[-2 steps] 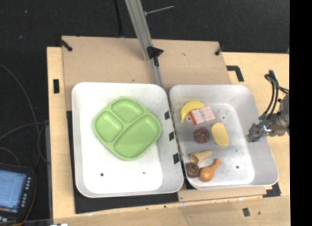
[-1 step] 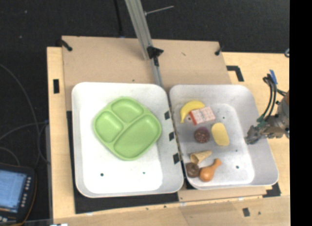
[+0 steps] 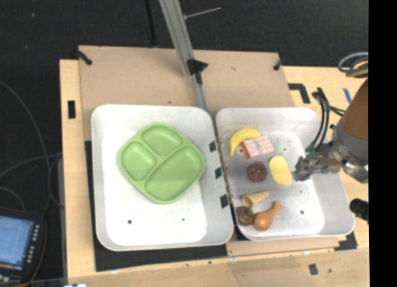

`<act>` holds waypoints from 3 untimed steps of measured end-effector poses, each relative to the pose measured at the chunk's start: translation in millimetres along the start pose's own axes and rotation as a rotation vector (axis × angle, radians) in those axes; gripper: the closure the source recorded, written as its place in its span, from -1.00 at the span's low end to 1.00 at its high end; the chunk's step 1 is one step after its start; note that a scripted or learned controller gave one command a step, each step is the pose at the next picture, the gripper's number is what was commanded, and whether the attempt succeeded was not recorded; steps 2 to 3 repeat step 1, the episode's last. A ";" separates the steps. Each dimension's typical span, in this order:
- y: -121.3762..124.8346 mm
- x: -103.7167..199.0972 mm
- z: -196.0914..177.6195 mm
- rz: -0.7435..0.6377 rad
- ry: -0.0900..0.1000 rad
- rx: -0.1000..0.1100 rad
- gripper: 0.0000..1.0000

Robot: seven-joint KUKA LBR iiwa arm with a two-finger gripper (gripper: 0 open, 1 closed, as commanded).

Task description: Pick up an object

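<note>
No legible text, label, brand, number or sign anywhere on the bench. Faint printing on the small red-and-white box in the right bin, too small to read. Glowing blue display on the handheld pendant at lower left, its contents blurred beyond reading.

The arm is cut off at the right, so just its wrist end is in view. The gripper is a dark blur above the right bin, its shape too unclear to read. A screen at the near left is cropped by the edge.
</note>
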State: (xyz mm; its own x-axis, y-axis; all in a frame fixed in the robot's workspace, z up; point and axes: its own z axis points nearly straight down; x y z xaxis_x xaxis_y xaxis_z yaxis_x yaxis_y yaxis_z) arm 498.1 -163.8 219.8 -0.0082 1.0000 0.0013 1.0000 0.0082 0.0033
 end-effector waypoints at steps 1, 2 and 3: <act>-6.0 55.1 -9.4 0.000 0.001 0.001 1.00; -6.0 55.1 -9.4 0.000 0.001 0.001 1.00; -6.0 55.1 -9.4 0.000 0.001 0.001 1.00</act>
